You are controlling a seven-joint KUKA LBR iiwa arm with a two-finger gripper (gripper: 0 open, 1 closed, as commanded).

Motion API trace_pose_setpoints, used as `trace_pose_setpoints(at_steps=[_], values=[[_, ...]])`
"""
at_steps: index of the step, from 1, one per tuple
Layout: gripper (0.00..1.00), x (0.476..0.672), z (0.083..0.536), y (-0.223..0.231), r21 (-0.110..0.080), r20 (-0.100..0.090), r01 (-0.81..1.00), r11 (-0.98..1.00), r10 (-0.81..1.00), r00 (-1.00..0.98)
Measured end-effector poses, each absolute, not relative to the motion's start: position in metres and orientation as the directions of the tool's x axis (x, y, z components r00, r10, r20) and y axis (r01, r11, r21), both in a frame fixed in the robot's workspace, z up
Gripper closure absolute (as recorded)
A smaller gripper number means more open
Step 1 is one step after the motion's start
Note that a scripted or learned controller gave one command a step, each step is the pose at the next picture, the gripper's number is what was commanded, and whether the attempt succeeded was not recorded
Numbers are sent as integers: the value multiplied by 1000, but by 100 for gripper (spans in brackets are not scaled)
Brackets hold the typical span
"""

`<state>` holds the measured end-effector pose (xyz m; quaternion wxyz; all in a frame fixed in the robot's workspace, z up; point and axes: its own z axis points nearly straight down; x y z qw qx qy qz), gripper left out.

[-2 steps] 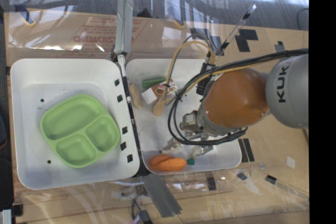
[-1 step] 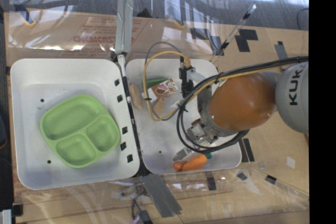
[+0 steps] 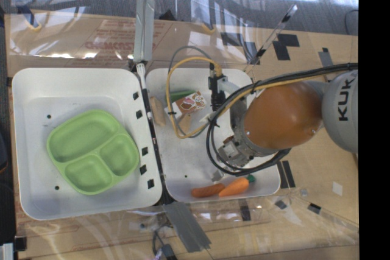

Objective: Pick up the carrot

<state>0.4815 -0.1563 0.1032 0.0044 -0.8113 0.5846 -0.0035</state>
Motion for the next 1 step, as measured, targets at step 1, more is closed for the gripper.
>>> trace_pose_setpoints(at_steps=[1], values=[[100, 517, 201, -116, -3, 2, -906, -422, -906, 422]])
